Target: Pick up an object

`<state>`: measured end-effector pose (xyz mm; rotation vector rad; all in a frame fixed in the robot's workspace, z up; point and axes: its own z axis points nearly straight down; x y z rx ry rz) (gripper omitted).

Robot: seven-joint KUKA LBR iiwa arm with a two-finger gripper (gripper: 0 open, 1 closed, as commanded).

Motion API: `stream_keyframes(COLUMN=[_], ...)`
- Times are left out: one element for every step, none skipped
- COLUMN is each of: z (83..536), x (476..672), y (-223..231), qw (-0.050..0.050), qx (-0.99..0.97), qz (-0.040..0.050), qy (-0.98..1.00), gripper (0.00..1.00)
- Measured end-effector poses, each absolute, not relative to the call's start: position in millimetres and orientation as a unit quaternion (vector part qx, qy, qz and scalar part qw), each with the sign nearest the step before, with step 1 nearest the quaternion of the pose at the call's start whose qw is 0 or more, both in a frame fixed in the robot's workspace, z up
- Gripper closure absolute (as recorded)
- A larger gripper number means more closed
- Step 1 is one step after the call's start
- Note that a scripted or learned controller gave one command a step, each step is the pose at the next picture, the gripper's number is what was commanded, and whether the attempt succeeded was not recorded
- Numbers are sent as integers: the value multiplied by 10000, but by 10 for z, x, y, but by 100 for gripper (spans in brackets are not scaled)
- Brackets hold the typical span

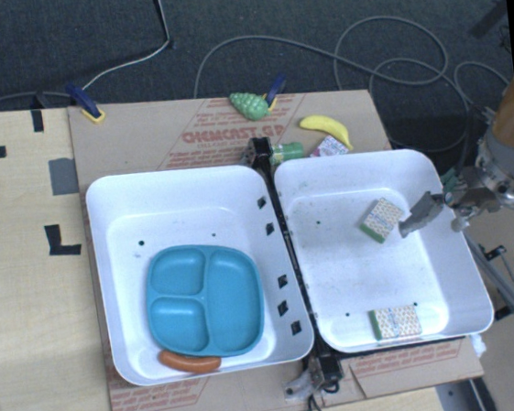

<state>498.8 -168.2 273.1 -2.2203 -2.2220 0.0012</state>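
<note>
In the right bin (336, 255) lie two speckled sponge blocks with green edges. One block (382, 219) rests tilted near the bin's right rear; the other (397, 322) lies against the front wall. My gripper (427, 213) hangs over the right wall of this bin, its tip just right of the tilted block, and I see nothing held in it. The left bin (129, 214) holds a blue divided plate (203, 298), with an orange sausage (190, 360) at the plate's front edge.
Behind the bins, on the cardboard, lie a green toy (250, 105), a yellow banana (325, 130) and a small packet (329, 148). A black divider (280, 243) runs between the bins. Cables cross the dark floor at the back.
</note>
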Motion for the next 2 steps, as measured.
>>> stream_keyframes(z=[1499,906], x=[5592,6082], y=[-1883,-1504], qw=[18,-59], qx=[-7068,-7069], qz=[11,-17], qy=[-7074,-7073], gripper=[0,0])
